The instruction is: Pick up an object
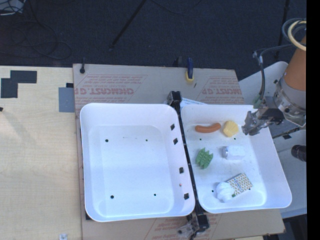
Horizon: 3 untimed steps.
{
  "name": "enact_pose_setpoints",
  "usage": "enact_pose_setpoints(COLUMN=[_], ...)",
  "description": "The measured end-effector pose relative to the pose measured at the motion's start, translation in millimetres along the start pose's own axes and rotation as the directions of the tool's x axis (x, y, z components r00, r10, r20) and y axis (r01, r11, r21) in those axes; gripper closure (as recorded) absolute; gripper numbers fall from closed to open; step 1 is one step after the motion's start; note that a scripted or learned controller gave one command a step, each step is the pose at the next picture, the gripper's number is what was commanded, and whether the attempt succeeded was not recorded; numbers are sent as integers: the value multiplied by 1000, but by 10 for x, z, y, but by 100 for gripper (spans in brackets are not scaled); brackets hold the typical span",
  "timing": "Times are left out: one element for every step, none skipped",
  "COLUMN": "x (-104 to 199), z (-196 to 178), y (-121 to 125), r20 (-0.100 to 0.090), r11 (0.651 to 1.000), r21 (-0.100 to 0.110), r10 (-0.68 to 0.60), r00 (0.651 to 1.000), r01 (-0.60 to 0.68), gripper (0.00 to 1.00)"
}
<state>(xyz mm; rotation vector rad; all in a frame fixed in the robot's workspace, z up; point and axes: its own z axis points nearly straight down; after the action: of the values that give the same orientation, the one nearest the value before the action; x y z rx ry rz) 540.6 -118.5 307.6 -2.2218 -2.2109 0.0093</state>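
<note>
Five small objects wait in the right bin [280, 184] while our gripper [251, 125] hangs over its far right rim.

We judge this the approach step: nothing sits between the fingers, though whether the claw is wide or narrow we cannot tell at this size. Nearest lies the yellow piece [230, 129], just beside the orange sausage [207, 128]; the green toy [203, 158], a small white block [233, 152] and a patterned packet [234, 187] lie farther in. Next we would need to pick one target, centre above it, and descend. The left bin [90, 159] plays no part.
</note>
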Motion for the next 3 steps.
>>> enact_pose_setpoints(x=[-118,584,1396], z=[38,-629,-1349], y=[-661,-648,-662], r20=[-1,0,0], r11=[1000,1000,1000], r21=[-2,-13,-14], r10=[-2,-13,-14], r00=[1000,1000,1000], r01=[2,13,14], gripper=[100,100,100])
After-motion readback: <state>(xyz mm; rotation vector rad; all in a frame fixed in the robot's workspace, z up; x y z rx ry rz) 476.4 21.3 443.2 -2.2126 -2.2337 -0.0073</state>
